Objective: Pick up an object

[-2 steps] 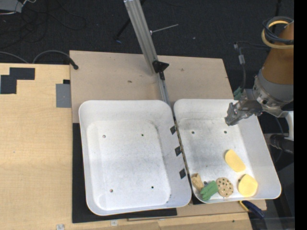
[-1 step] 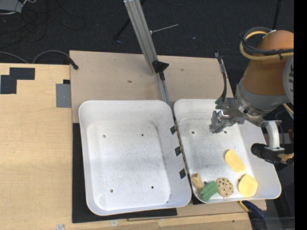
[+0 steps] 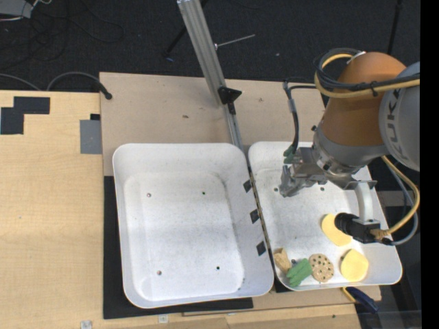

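Observation:
My gripper [image 3: 287, 186] hangs over the upper middle of the right bin [image 3: 302, 214], above bare white floor, with nothing between its fingers that I can see. Along the bin's front edge lie a tan chunk [image 3: 281, 258], a green piece [image 3: 299, 272] and a brown round cookie [image 3: 319, 267]. A yellow disc [image 3: 354, 265] sits at the front right corner. Another yellow piece [image 3: 334, 229] lies further back on the right, partly hidden by the arm's fittings.
The left bin [image 3: 182, 221] stands beside the right one, with black clips [image 3: 254, 215] along the shared edge. A slanted aluminium rail [image 3: 208, 60] rises behind the bins. The arm's orange band [image 3: 363, 94] looms over the right bin's far side.

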You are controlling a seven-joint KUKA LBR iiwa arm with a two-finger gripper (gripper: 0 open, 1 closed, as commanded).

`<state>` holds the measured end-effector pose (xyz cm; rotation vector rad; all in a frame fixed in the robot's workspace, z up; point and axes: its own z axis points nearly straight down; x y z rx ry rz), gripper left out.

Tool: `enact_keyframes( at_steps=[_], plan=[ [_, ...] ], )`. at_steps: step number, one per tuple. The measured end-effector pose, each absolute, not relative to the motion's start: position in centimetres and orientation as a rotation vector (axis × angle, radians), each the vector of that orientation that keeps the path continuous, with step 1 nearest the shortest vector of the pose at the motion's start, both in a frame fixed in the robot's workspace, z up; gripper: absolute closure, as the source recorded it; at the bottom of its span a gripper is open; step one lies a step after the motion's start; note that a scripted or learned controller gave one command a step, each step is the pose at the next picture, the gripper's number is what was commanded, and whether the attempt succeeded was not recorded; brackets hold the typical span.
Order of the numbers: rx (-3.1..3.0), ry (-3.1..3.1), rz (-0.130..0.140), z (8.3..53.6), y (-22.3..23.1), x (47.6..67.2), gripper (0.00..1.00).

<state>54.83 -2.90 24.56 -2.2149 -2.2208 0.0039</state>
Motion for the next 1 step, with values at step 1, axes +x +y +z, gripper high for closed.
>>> enact_keyframes(
  at_steps=[1],
  plan=[
    [-2.214,-2.221,0.004,24.80,1.84,53.91,1.00]
  ],
)
